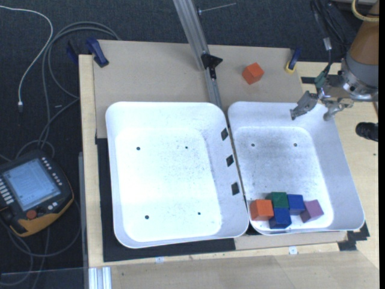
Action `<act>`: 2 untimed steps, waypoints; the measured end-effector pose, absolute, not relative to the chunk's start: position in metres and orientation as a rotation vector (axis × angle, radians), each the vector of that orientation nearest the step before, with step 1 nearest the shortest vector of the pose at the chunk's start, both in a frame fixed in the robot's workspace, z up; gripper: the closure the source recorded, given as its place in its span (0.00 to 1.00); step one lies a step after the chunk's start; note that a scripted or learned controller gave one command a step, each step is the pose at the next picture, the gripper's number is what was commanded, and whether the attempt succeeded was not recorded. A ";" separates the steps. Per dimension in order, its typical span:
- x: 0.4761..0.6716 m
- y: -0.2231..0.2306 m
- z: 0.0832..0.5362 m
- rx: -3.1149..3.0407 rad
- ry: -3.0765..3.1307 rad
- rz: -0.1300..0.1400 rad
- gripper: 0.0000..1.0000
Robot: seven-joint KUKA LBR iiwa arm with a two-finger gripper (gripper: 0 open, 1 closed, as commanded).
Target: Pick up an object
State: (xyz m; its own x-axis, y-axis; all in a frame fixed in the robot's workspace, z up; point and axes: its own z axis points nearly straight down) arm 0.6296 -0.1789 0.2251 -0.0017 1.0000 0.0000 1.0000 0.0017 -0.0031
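The gripper (pixel 313 109) hangs over the far right corner of the right bin (pixel 337 161), its fingers (pixel 301 108) spread apart and grasping nothing. Five blocks (pixel 286 209) huddle at that bin's near edge. An orange cube (pixel 253 73) sits on the worktop (pixel 150 71) beyond the bins.

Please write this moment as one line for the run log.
gripper: open, nothing held, over right bin far edge | blocks: clustered at near edge | orange block: on bench
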 end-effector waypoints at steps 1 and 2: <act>0.666 -0.195 0.211 -2.222 -2.226 0.000 0.00; 0.656 -0.138 0.095 -2.210 -2.219 0.007 0.00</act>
State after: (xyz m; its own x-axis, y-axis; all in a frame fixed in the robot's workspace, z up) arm 0.6562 -0.1380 0.0945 -0.0038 1.0000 0.0040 0.9999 0.0038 -0.0099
